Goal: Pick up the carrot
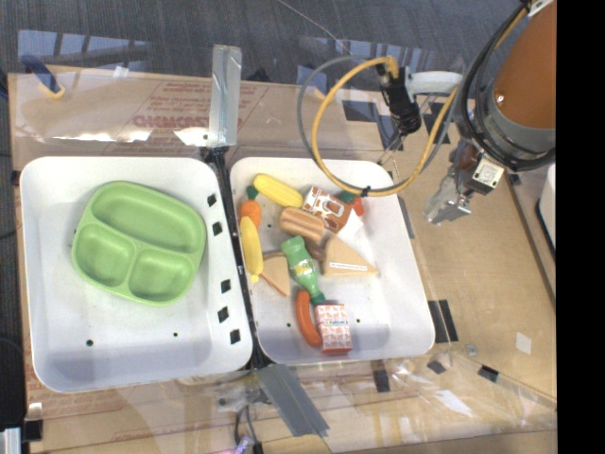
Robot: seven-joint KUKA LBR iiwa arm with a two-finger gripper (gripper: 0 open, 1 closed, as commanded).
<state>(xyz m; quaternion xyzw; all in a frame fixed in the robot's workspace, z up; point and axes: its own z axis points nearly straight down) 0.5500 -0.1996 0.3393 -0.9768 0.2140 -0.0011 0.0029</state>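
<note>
bench (pixel 492 301) with two white bins, seen from above at a slant. the left bin (pixel 47 282) was occupied by a green divided plate (pixel 140 242); the right bin (pixel 402 291), in the middle of the frame, was crowded with toy foods. the arm (pixel 525 64) was seen at the upper right of the frame, with the gripper (pixel 448 202) hung over bare bench just right of the right bin's rim. how far the claw was open could not be told, and nothing was seen held in it.

the carrot (pixel 304 318) was judged to be the orange-red tapered piece in the lower middle of the right bin, laid roughly along the frame's vertical. a small red-and-white carton (pixel 333 327) was seen touching its right side, and a green bottle (pixel 301 263) just above its upper end. a shorter orange piece (pixel 250 211) against the bin's left wall could be mistaken for it, so the target would best be confirmed first.

for a sound grasp, the gripper would need to be carried left and down the frame, over the bin rim, and lowered onto the carrot's midsection. the closing direction would best be set across the narrow width, with the carton side approached carefully, since the carton could be pinched too or the carrot pushed away.
</note>
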